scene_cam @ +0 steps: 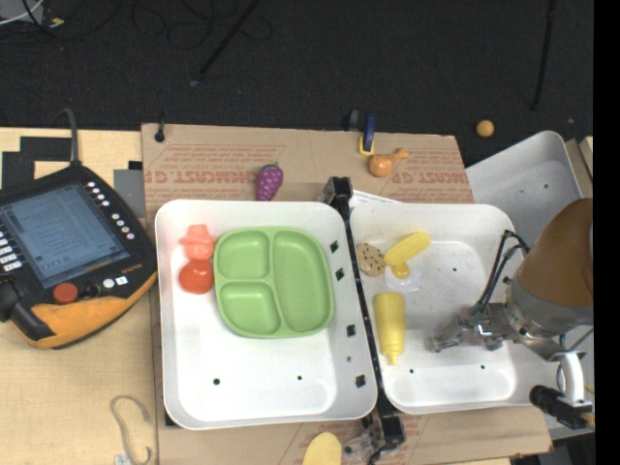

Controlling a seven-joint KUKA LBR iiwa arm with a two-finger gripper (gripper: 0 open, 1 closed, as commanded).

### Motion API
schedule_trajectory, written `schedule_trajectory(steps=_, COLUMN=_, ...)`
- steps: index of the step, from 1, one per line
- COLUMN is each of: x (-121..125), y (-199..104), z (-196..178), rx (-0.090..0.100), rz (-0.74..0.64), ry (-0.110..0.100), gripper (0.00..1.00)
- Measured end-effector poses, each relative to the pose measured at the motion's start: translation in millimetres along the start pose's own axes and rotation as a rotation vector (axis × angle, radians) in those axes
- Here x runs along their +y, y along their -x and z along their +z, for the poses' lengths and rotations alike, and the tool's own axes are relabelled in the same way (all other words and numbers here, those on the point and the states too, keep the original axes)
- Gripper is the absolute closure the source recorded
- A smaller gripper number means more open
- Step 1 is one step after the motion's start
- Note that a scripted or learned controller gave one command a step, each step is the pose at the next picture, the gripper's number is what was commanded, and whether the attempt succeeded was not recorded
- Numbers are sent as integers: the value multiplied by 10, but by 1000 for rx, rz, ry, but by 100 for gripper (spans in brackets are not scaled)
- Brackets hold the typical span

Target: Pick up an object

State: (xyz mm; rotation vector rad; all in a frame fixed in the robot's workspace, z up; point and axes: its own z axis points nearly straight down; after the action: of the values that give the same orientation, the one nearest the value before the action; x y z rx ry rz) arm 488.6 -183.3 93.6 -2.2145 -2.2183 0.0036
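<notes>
The claw (455, 335), its open-or-shut state unreadable here, hangs low in the right bin (484, 387) apart from the yellow bottle (389, 324), so closing here risks grabbing nothing.

Even overhead light, white bins (291, 395) bright, faint soft shadows, dark floor beyond, slightly grainy, soft focus

The arm (560, 264) comes in from the right, its orange band rounded toward us above a grey wrist. It leans down and leftward, a dark cable looping off the wrist. The gripper (448, 337) sits low, pointing left, its metal fingers (444, 343) spread slightly apart with nothing between them.
</notes>
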Motion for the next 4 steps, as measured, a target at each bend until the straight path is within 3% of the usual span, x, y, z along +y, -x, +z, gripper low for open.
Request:
schedule_trajectory(steps=1, x=-2, y=-6, z=64, rx=-1, rz=5, ry=4, gripper=0)
schedule_trajectory(steps=2, x=-2, y=13, z=-49, rx=-1, rz=11, ry=5, gripper=100)
schedule_trajectory(steps=4, x=-167, y=79, z=-1042, rx=-4, rz=10, ry=9, gripper=100)
